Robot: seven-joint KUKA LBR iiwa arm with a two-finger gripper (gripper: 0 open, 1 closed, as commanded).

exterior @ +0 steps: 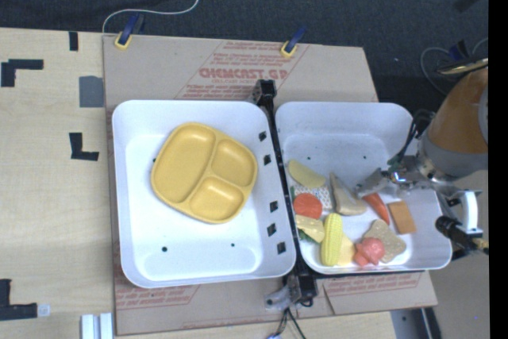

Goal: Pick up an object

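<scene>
So the pickable stuff is all piled in the right bin [349, 119], crowded into its lower half toward the bottom edge. I count one corn cob [332, 239] standing roughly upright in the frame, one red tomato-looking piece [308, 206] just left of it, one pale yellow wedge [306, 174] above that, one orange carrot [379, 208], one small orange block [402, 217] touching the carrot's right side, and one pink lump [369, 252] near the bottom rim. A few tan pieces in between are too jumbled to count.

The tool [373, 186] sits low over the pile at the frame's right, by the carrot; can't tell how far open it is or whether it has anything.

Upper half of that bin is bare, so there's room there. The left bin [135, 250] has one yellow divided plate [205, 171] in its upper part, with bare floor below it. Both bins sit on cardboard on the worktop [48, 194].
</scene>
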